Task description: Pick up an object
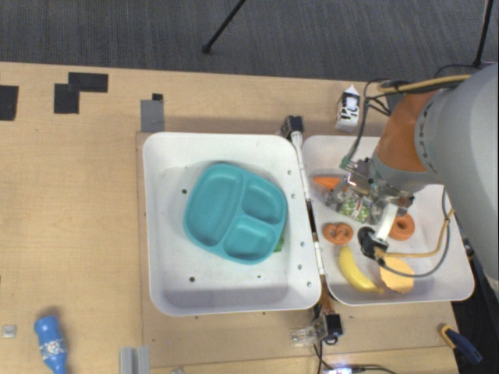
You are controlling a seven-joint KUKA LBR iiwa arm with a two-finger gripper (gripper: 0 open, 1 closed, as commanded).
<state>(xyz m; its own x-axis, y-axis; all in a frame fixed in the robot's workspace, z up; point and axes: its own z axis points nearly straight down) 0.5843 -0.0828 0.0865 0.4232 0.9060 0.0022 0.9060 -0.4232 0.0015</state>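
My gripper [368,213] hangs low over the middle of the right bin [444,287], its grey arm with the orange band coming in from the upper right. Beneath and beside it lies a small green and grey item [345,203], partly covered by the gripper body. An orange carrot piece [327,182] lies to its upper left. A round orange slice [337,233] rests to its lower left, an orange ring [403,226] to its right. A banana [355,269] and a yellow wedge [398,276] lie near the bin's front. Nothing visibly hangs from the gripper.
The left bin [179,287] holds a teal divided plate [238,211], with a bit of green showing under its right edge. A blue bottle [51,341] lies on the bench at the lower left. Cables run across the right bin's far and right sides.
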